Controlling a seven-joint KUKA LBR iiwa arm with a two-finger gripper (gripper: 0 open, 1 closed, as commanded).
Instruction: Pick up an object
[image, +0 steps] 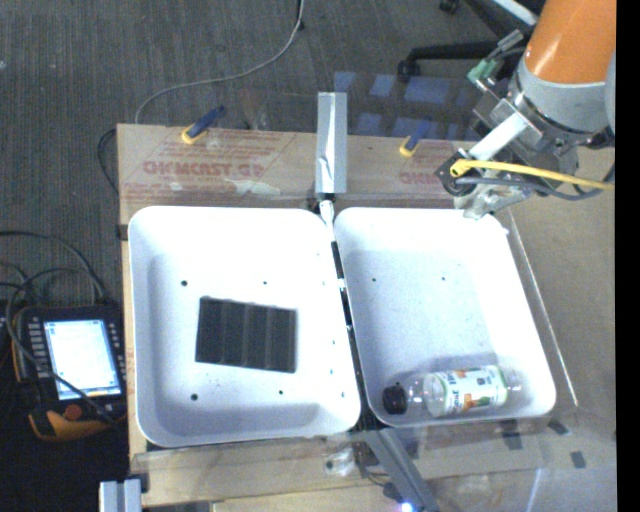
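Note:
A clear plastic bottle with a black cap and a colourful label lies on its side at the near edge of the right bin. A flat black ribbed rectangle lies in the middle of the left bin. My gripper hangs over the far right corner of the right bin, well away from the bottle, under the grey wrist and orange band. Nothing shows between its fingers.
A metal bracket stands upright at the back between the two bins. A yellow cable runs along the wrist. A handheld pendant with a lit screen sits left of the bench on the floor.

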